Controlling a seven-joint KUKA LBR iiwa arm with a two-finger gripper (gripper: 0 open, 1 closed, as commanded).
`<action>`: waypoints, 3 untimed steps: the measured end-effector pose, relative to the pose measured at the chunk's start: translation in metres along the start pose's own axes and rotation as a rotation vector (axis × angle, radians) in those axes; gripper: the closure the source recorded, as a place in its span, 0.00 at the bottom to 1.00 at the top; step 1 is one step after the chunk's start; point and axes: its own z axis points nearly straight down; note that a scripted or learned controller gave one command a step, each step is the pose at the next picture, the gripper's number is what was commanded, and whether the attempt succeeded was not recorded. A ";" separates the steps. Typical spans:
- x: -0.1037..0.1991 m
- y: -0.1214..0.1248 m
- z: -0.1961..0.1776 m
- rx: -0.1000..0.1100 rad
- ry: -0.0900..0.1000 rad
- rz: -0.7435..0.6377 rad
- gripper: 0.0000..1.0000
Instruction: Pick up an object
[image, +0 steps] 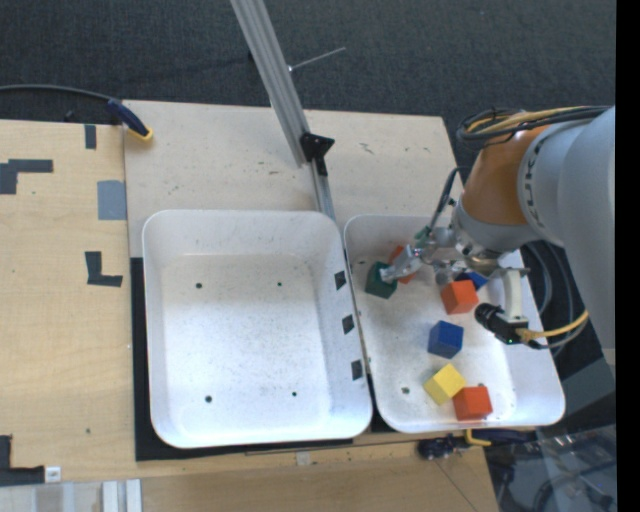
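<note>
The grey arm (570, 190) is seen reaching in from the right, its orange-banded wrist bent downward, with the gripper (402, 268) held low, pointed leftward

Single fixed camera, mounted above the tabletop (250, 160), looking down at a slant. Medium distance: both white bins (240, 330) framed whole, side by side. Arm (540, 180) enters from frame right. Dark floor along the top edge.
</note>
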 end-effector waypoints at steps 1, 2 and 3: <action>0.001 0.000 -0.008 0.002 0.001 0.000 1.00; 0.005 0.000 -0.051 0.017 0.002 0.000 1.00; 0.010 -0.002 -0.113 0.014 0.002 -0.001 1.00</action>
